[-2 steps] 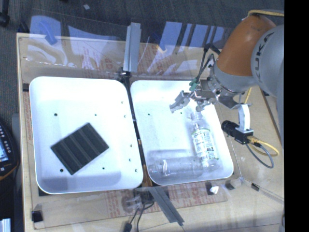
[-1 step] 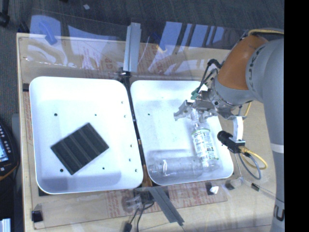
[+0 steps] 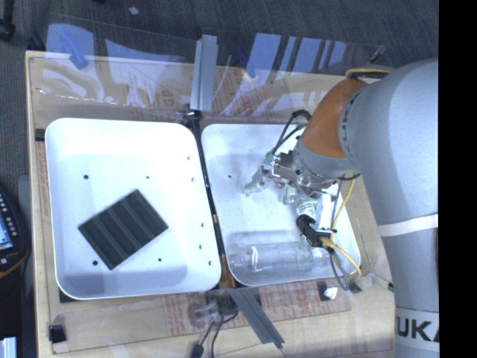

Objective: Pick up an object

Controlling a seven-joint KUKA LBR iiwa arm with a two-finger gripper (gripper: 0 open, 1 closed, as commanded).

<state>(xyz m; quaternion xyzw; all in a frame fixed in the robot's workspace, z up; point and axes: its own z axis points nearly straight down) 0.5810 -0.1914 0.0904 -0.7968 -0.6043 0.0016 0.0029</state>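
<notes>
while my grey arm [image 3: 399, 155] sweeps in from the right side of the camera view, its orange band [image 3: 328, 129] bends over the right bin [image 3: 223, 151] and my wrist points down and leftward into it. my pincer [image 3: 257, 183] hangs over the middle of that bin's floor, its pale metal tips reaching toward the bin's left half; whether they are spread or pressed together i cannot tell, because they blur into the white floor, and nothing shows between them. black and yellow cables [image 3: 335, 230] trail from my wrist down toward the bin's lower right corner.

a clear plastic bottle [image 3: 276, 257] lies on its side along the near wall of the right bin, below my pincer and apart from it, its length running left to right. its right end sits close to the dangling cables.

a dark ribbed rectangular pad [image 3: 123, 228] lies flat and turned on a slant in the lower middle of the left bin [image 3: 63, 136], well apart from me, with bare white floor all around it.

the two bins touch along a dark seam [image 3: 209, 200] just left of my pincer. open floor lies above and left of my tips in the right bin; my own bulk crowds its right wall.
</notes>
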